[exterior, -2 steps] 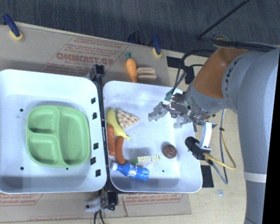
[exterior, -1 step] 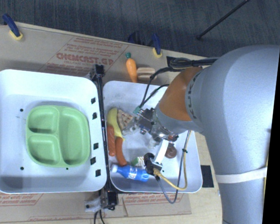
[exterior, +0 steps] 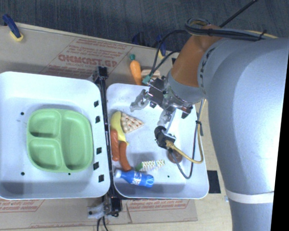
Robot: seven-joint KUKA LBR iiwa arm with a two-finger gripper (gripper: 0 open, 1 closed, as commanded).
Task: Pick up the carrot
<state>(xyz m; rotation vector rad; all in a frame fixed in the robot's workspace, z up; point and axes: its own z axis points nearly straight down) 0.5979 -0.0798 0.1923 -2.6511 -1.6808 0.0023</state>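
Observation:
The carrot (exterior: 135, 71) is orange with a small green top. It lies on the cardboard just behind the right bin's (exterior: 193, 187) far rim, outside the bin. My gripper (exterior: 149, 120) hangs over the upper middle of the right bin, below and to the right of the carrot and apart from it. Its fingers (exterior: 137, 104) are spread open with nothing between them. A pizza slice (exterior: 131, 122) lies just left of the gripper.
Along the right bin's left wall lie a yellow banana (exterior: 118, 123), a reddish sausage (exterior: 115, 144) and an orange stick-like piece (exterior: 124, 158). A blue bottle (exterior: 135, 178) and a pale corn-like piece (exterior: 152, 164) lie near the front. The left bin holds a green divided plate (exterior: 60, 139).

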